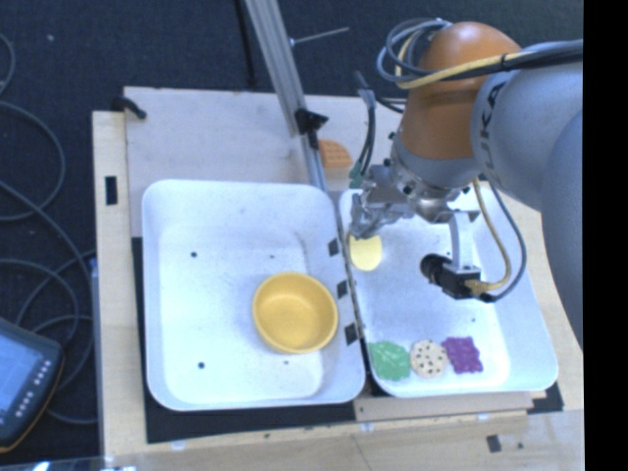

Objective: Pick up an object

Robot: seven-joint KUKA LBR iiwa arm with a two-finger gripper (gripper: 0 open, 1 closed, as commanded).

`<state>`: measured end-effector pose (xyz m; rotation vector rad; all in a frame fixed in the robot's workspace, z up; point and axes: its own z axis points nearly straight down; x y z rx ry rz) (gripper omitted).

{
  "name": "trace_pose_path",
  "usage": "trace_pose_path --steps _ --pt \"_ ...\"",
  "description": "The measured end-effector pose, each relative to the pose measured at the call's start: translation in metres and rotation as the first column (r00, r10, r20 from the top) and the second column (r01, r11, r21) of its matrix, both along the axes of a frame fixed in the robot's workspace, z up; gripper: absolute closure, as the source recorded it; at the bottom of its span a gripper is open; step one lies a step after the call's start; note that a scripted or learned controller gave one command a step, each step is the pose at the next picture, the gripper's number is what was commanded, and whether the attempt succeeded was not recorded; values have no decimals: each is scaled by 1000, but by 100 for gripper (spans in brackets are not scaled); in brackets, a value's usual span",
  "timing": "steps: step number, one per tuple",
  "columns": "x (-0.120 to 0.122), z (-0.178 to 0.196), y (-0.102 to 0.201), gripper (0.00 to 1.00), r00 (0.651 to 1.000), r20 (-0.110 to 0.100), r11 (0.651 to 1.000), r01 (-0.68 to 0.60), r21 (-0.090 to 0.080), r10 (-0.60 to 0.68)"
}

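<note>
In the right bin (520, 356), against its left wall, a pale yellow round object (366, 254) is seen directly beneath the gripper (365, 226), which is lowered onto its upper edge; whether the object is pinched cannot be told, since the fingertips are hidden against it. Along the near edge of the same bin three small items are lined up side by side: a green piece (390, 359), a round speckled cookie (428, 357) and a purple piece (462, 354). A black cable connector (446, 275) is hung from the wrist over the bin's middle. In the left bin (177, 263) a yellow bowl (293, 312) is set upright near the right wall, towards the front. Both bins are borne by a light wooden bench (196, 130), on which a small orange item (335, 153) is lain behind the bins, just beside a slanted metal rail (280, 62). The bench is surrounded by dark floor (118, 27), across which black cables (39, 194) are trailed at the left, and the corner of a screen device (25, 381) is seen at the lower left.
</note>
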<state>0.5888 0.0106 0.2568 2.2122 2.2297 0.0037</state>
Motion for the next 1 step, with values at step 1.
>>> trace_pose_path --steps 1 --pt "8 -2 61 100 1000 -1 1000 0 0 0"
